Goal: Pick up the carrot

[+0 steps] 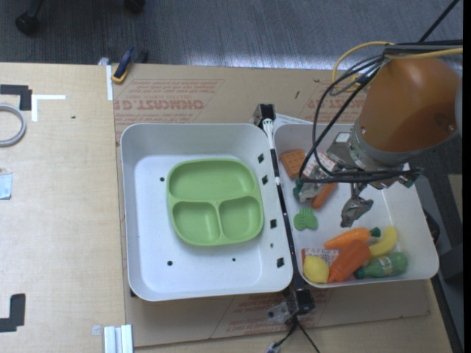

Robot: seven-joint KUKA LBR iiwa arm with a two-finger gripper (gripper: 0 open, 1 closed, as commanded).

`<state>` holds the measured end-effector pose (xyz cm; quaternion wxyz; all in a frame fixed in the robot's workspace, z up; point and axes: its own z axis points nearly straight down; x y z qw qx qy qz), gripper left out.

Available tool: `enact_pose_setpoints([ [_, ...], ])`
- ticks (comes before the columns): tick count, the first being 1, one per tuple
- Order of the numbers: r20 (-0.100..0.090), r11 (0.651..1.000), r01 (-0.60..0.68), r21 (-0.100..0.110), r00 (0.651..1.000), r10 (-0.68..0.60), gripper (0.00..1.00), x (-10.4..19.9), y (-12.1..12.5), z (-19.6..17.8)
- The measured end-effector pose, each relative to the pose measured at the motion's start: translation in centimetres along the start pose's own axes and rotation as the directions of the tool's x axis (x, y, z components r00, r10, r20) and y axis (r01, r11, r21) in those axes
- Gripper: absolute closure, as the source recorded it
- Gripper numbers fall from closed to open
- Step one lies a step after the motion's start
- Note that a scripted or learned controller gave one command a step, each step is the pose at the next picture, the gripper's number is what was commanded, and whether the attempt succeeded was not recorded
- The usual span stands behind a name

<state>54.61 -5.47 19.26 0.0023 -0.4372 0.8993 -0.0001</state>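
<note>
We think the orange plastic toy carrot [348,237] is light and slippery (grab its middle); the tool [355,210] hangs empty, fingers nearly together.

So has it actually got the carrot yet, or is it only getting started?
Not yet, by the look of it. The gripper hangs low in the right bin, just above the carrot, which lies among the other toy food near the bin's front. Nothing shows between the fingers. Closing on the carrot and lifting it are both left. The green plate sits in the left bin.
</note>
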Motion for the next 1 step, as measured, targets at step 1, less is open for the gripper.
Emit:
enact_pose_setpoints([
  [1, 0.000, 0.999, 0.051, 0.000, 0.999, -0.051, 0.00, 0.69, -6.06, 6.70],
])
